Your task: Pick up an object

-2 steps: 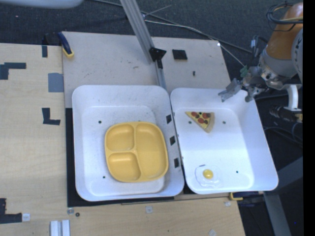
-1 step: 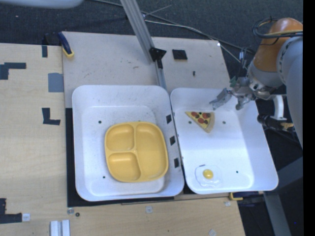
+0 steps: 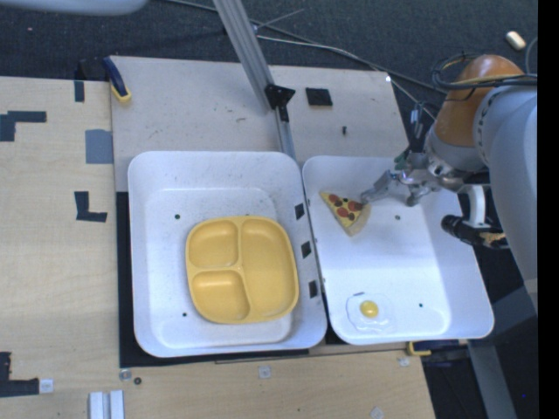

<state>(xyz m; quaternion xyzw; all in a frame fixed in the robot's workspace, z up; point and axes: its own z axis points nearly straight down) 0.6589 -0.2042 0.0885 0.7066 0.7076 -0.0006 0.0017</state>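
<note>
Yellow divided plate (image 3: pixel 242 268): smooth plastic, slight sheen. White bins (image 3: pixel 157 234): matt plastic. Bench (image 3: pixel 44 234): pale wood grain, matt. Slanted pole (image 3: pixel 249 46): brushed metal. Pincer (image 3: pixel 371 195): dull grey metal. Arm shell (image 3: pixel 515 147): glossy.

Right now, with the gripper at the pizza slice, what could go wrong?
1. The gripper sits at the edge of the pizza slice, so a grasp may slip off.
2. The slice lies flat near the right bin's left wall; a push could jam it there.

A: Down on the desk (image 3: pixel 52 234), what's sitting there?
B: Two white bins side by side: left bin (image 3: pixel 148 234), right bin (image 3: pixel 454 295), edges touching!
</note>
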